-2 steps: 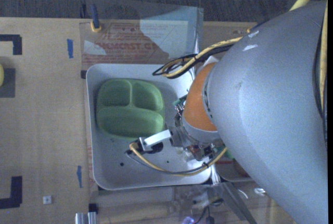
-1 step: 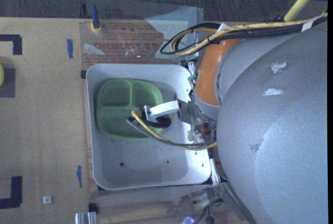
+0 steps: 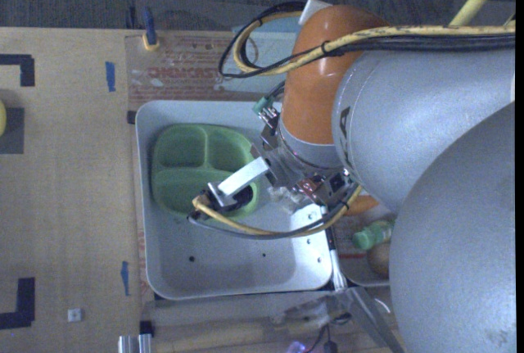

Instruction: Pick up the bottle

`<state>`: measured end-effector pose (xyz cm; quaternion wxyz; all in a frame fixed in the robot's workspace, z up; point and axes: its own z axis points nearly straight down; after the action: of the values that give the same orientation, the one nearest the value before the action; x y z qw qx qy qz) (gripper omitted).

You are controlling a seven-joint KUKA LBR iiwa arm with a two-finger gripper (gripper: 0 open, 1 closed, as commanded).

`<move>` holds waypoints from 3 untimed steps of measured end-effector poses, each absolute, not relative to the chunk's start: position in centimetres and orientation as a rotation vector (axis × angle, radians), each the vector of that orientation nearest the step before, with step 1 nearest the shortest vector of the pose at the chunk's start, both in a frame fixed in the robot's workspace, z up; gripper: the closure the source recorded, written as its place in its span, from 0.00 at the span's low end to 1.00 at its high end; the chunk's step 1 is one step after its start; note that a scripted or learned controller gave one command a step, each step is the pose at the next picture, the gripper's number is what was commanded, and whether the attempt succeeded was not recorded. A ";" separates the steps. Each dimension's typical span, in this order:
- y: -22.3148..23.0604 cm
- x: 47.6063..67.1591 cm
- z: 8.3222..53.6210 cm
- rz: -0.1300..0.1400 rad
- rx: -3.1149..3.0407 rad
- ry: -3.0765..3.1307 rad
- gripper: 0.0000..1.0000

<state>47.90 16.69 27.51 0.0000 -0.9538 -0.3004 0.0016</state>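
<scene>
The claw point(image 3: 288, 194) is down in the left-hand bin point(image 3: 237, 282), over the right half of it and close to that bin's right wall. Honestly I can't tell how far open it is or whether it's got anything, because the arm point(image 3: 426, 122), with its wrist and fat orange band, sits right on top of it from this angle. Just beside the claw there's a green plate point(image 3: 192, 163), the divided kind with three compartments, lying flat in the upper-left part of that bin, with its left rim near the bin's left wall. The lower half of the bin floor is bare white with a couple of tiny dark specks. The bottle point(image 3: 372, 236), as far as I can make out, is the small green thing with a paler end over in the right-hand bin point(image 3: 354, 271). It's lying on its side just past the wall the two bins share, so it's near that bin's left edge and well apart from the claw. Most of that bin is hidden under the big grey arm, so only a sliver of it shows. Right below the bottle, maybe touching it, is a round brown thing point(image 3: 379, 260), too tucked away for me to say what it is. Both bins sit on the wooden bench point(image 3: 65, 204), which has bits of blue tape point(image 3: 110, 76) and black corner marks point(image 3: 20, 69) stuck along its left side.
</scene>
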 end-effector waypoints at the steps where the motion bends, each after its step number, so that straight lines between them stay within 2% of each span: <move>1: 18.6 50.5 29.0 -0.001 -3.126 -0.318 1.00; 2: 22.4 53.4 31.3 -0.002 -3.117 -0.398 1.00; 3: 19.5 53.2 38.4 -0.002 -3.128 -0.313 1.00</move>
<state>53.23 19.53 38.45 -0.0008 -0.9950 -0.0995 -0.0007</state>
